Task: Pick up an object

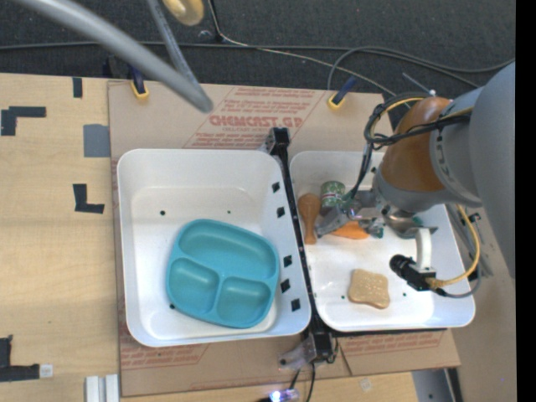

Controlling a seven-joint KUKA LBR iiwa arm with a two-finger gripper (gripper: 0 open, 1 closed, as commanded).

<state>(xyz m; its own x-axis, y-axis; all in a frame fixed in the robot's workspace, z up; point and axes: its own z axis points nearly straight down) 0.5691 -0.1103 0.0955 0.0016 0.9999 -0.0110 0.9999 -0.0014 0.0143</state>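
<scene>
My gripper [342, 218] is low in the right bin [444, 308], near its left wall. It sits among a green can [333, 193], a brown-orange piece [308, 214] against the divider and an orange carrot-like piece [355, 232] just to its right. The gripper's body covers the place where it meets these things. A tan slice of bread [369, 288] lies apart near the bin's front. The orange-banded wrist [414, 153] and grey arm come in from the right.
A teal divided plate [223, 272] lies in the left bin [151, 182]. A black cable and plug [412, 270] hang over the right bin beside a white piece [424, 245]. Grey tubes [126, 36] cross the top left.
</scene>
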